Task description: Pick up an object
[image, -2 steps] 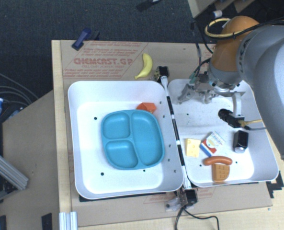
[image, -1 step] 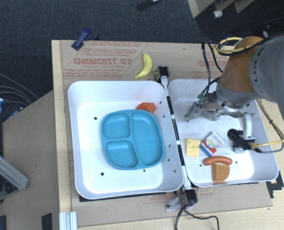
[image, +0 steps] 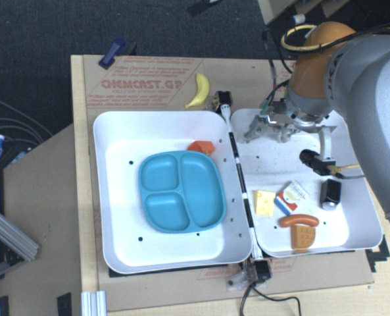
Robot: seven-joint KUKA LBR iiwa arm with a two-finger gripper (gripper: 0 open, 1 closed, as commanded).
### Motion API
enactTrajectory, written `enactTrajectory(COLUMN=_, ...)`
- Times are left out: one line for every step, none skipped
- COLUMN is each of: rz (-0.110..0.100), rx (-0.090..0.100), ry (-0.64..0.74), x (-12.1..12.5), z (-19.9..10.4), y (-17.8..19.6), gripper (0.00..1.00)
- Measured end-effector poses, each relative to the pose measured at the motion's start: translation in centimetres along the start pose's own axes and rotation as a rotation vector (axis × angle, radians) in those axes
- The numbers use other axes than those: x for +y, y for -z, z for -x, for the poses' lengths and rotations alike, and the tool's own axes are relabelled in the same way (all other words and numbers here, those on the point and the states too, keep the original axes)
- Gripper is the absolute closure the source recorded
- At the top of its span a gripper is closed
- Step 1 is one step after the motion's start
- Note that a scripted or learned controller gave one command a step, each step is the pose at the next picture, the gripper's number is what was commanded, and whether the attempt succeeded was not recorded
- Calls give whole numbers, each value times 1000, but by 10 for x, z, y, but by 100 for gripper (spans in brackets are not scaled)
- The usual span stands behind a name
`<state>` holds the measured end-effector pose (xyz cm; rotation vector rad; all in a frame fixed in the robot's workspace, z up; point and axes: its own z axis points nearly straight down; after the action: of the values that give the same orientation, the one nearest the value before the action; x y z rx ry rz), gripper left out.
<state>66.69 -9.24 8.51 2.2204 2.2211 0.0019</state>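
Hovering pincer [image: 271,129]; toy hotdog [image: 298,220] well apart.

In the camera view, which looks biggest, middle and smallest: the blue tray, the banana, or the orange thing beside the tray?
Largest to smallest:
1. blue tray, by far
2. banana
3. orange thing, though it looks close to the banana in size, so those two are unsure.

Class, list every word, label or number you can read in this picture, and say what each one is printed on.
"CHEMCAST GP" in red, on the brown protective sheet behind the left bin.
Smaller red print around it: too blurred to read.
Small red, white and blue packet in the right bin: markings too small to read.
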Motion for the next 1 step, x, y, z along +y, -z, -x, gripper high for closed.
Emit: enactTrajectory(rz=-4, rx=0, ry=-1, x=-55, z=8, y=-1, gripper=0)
